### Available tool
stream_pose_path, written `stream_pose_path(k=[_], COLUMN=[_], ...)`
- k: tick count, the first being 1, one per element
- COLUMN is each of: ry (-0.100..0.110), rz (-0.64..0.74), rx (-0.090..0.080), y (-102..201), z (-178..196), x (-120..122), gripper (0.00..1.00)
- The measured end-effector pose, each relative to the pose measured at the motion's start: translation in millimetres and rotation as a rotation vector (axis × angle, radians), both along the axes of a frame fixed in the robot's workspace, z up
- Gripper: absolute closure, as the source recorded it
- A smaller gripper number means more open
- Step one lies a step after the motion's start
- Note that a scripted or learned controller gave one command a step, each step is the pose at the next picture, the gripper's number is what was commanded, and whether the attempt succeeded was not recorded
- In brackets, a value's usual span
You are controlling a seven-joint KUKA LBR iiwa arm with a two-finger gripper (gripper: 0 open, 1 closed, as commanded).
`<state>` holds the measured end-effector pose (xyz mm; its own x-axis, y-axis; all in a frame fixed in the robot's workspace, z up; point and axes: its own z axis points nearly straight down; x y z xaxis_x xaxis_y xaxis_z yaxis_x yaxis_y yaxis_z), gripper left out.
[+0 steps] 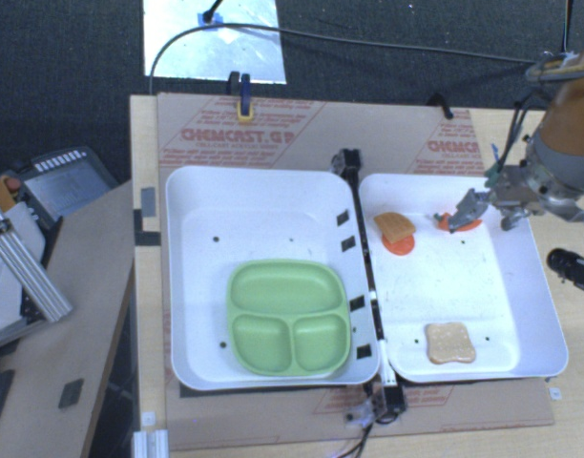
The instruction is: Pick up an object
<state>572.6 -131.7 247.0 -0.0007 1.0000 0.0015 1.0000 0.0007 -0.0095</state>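
The arm (pixel 569 132) reaches in from the right, with its gripper (pixel 490 209) low over the back part of the right bin (pixel 521 284). One grey finger (pixel 471 203) points down and left, its tip touching or just over an orange-red piece (pixel 461 221) on the bin floor; a second finger (pixel 512 218) shows to the right of that piece, well apart from the first. The fingers stand wide and nothing sits between them. Whether the near fingertip actually presses on the orange-red piece cannot be told.

Taking the right bin as the landmark: the orange-red piece lies near its back wall, right of centre. A tan slice (pixel 395 225) lies near the bin's back-left corner, resting partly on a red disc (pixel 399 245) that shows below it. A piece of toast (pixel 449 343) lies flat near the bin's front edge, about midway across, well apart from the other pieces.

The left bin (pixel 206 208) stands touching the right bin's left side, joined along a dark divider (pixel 361 256). In it, a green plate (pixel 288 316) with three compartments lies toward the front, close to the divider.

Both bins rest on a cardboard sheet (pixel 273 132) on the bench (pixel 101 256). Behind the bins a clamp (pixel 243 96) grips the sheet's back edge, and a shiny metal square (pixel 214 27) lies beyond it.
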Motion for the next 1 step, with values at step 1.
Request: stream_pose_path(k=[1], ry=[-0.011], rz=[0.002], rx=[-0.002], y=[0.3], z=[6.1], x=[2.2], gripper=[0.00])
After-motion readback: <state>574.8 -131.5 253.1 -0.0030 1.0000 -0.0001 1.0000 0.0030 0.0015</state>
